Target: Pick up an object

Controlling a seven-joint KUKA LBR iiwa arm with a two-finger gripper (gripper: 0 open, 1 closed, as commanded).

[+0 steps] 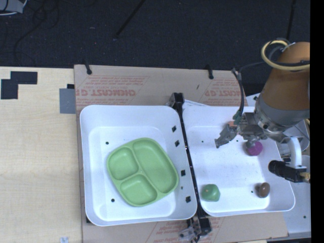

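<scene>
The arm (286, 85) comes in from the right side of the bench and leans over the right bin (230, 209), its orange band sitting high above the wrist. The gripper (223, 138) hangs over the upper middle of that bin's floor, its dark fingers pointing down and toward the left. Whether the jaws are apart or together cannot be told from this slanted look, since the fingers merge into one dark shape; nothing is seen between them. Just to the right of the jaws, close under the wrist, lies a small purple ball (253, 147), partly tucked against the arm's body. Below the jaws, near the front wall of the same bin, rests a green lump (210, 192), well apart from the fingers. Farther to the right of that, also toward the front, sits a small brown object (262, 189), near the bin's right corner and likewise well apart from the jaws. To the left of the jaws, past the black divider (183, 151) where the two bins meet, the left bin (96, 130) holds a green divided plate (142, 171) with three compartments, lying flat on the bin floor and turned at a slant. Both bins rest on a sheet of brown cardboard (131, 87) with red print.
</scene>
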